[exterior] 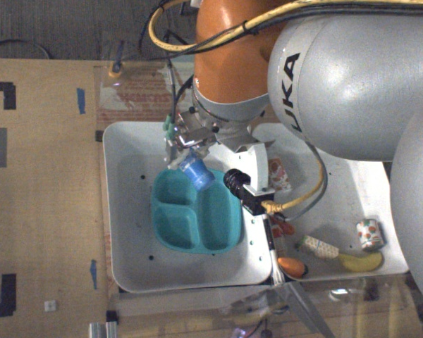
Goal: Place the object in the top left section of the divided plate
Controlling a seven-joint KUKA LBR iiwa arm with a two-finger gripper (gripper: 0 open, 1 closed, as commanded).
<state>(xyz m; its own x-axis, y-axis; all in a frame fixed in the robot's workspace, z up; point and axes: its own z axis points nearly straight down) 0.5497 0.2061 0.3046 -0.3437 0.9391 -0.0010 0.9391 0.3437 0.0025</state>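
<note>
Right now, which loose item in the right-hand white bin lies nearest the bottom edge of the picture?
The small orange rounded object, lying lower than the yellow banana and the red-and-white can.

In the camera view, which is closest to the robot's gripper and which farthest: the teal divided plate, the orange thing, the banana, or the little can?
From the gripper:
1. Teal divided plate, just below it in the left bin.
2. Orange object, low in the right bin near the divider.
3. Banana and small can, far right; too close to call.

Wooden bench (pixel 42 210) bears two white bins (pixel 127 210), blue tape strips (pixel 80 101).
</note>
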